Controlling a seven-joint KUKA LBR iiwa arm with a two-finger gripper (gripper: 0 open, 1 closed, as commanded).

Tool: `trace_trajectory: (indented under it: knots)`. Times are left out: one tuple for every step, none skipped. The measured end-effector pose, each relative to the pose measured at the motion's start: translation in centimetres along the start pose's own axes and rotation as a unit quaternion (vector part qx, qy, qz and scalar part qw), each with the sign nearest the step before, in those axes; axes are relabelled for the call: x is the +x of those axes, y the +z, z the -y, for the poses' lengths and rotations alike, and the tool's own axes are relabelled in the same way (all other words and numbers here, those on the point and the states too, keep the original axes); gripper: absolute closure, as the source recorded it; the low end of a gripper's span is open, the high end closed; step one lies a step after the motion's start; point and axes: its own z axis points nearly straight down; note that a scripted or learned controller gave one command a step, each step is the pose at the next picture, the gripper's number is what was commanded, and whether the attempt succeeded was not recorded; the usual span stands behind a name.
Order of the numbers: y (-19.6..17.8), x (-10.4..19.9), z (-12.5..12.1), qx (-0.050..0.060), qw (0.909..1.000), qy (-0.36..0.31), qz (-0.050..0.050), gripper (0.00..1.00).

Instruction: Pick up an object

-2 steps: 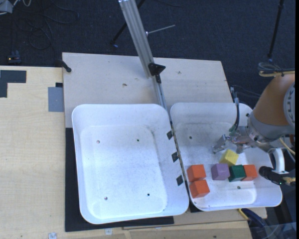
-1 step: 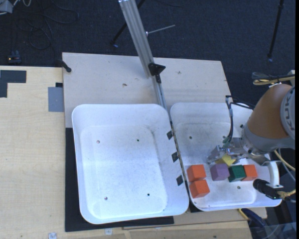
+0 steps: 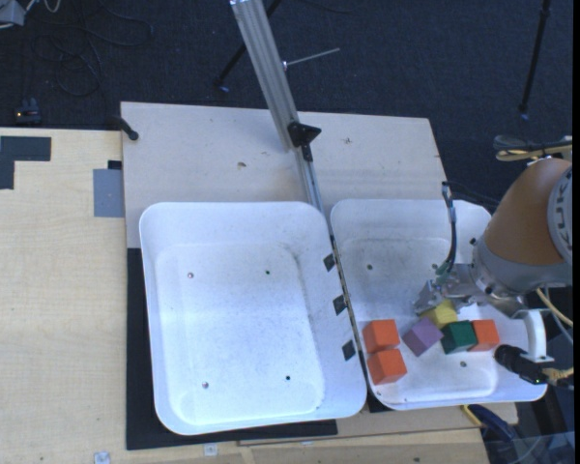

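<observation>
**Small blocks bunched at the near edge of the right bin**

We see the grey arm's two-finger gripper (image 3: pixel 441 293) low over the right-hand shallow white plastic bin (image 3: pixel 387 230), just above a cluster of small cubes. Its metal tip sits right at the small yellow cube (image 3: pixel 446 313); we cannot tell how the gripper is set, nor whether anything lies within it, because the wrist hides that part.

The candidates all lie toward the bin's near edge. Two orange cubes (image 3: pixel 384 349) sit close together near the bin's left wall, one behind the other. To their right come a small purple cube (image 3: pixel 422 336), then the yellow one, a dark green cube (image 3: pixel 457 337) and another orange block (image 3: pixel 484 333) toward the right wall. The purple, yellow, green and right-hand orange blocks touch or nearly touch. The left-hand white bin (image 3: pixel 232 249) carries none of these.

We judge these cubes to be light and rigid, probably foam or painted wood, with flat faces that should give fair friction and little risk of damage. We would take one across two opposite flat faces, squarely, since a grip across corners would likely twist it out. The crowding is the main difficulty: neighbours leave little room beside the yellow cube. The two orange cubes by the left wall look more open on their sides.
</observation>
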Motion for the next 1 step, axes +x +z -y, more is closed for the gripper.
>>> trace_trajectory:
  knots:
    - [-8.19, 7.28, -7.77, -0.005, 0.9999, -0.009, 0.000, 1.00]
